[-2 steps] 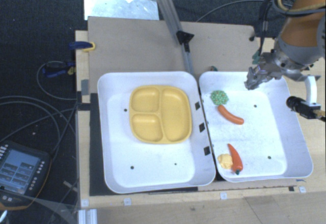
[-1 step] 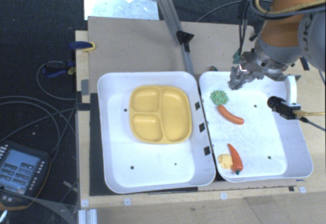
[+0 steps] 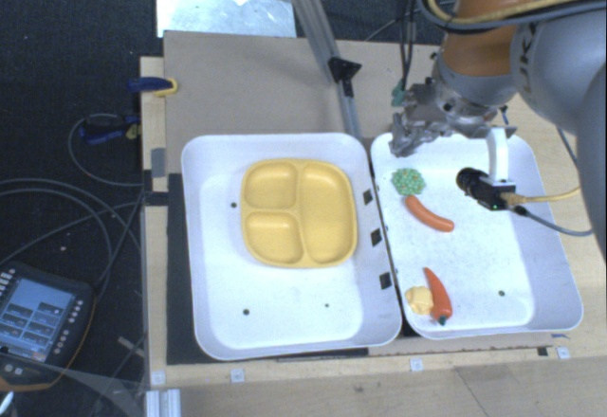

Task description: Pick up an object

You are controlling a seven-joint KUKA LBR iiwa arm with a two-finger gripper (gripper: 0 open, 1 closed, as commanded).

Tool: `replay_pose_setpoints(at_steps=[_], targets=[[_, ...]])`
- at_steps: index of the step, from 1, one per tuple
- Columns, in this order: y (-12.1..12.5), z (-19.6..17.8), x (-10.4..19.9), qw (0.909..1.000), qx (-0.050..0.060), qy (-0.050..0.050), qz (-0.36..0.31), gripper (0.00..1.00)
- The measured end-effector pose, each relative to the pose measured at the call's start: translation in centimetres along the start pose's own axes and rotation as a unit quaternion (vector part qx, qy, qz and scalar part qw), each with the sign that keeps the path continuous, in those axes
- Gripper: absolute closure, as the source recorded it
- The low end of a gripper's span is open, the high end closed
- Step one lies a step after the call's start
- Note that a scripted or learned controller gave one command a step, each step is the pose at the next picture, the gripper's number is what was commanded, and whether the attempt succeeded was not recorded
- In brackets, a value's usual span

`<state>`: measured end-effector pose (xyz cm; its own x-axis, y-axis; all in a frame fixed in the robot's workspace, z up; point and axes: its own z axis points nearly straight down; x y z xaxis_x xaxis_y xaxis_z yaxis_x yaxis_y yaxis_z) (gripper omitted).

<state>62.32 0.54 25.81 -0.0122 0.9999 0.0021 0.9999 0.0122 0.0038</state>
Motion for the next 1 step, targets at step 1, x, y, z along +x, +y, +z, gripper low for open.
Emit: replay_pose_setpoints(at_steps=[1], targets=[[1.11,2.00,5.25,1.0000,0.001,0.000,0.001,1.00]])
